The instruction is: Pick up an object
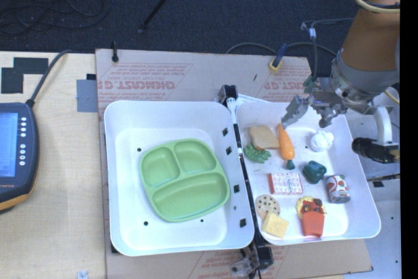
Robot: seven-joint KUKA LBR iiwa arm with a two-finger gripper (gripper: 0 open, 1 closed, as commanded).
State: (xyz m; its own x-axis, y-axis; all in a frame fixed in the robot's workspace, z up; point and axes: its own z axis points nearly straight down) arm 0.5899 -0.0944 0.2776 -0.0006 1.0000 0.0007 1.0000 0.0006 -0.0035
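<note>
The right bin (366, 206) holds several toy foods. An orange carrot (285, 142) lies next to a tan bread slice (263, 136) and a green leafy piece (257, 153). A white lump (321, 140) sits at the bin's upper right, with a dark green piece (314, 171) and a small can (337, 188) below it. My gripper (308, 117) hangs over the bin's top edge, above the carrot and the white lump. It is open, with nothing between its fingers.
A red-and-white box (285, 183), a cookie (267, 205), a cheese wedge (275, 225) and a red fries carton (312, 215) lie lower in the right bin. The left bin (124, 127) holds a green divided plate (184, 178). A pendant (13, 150) lies far left.
</note>
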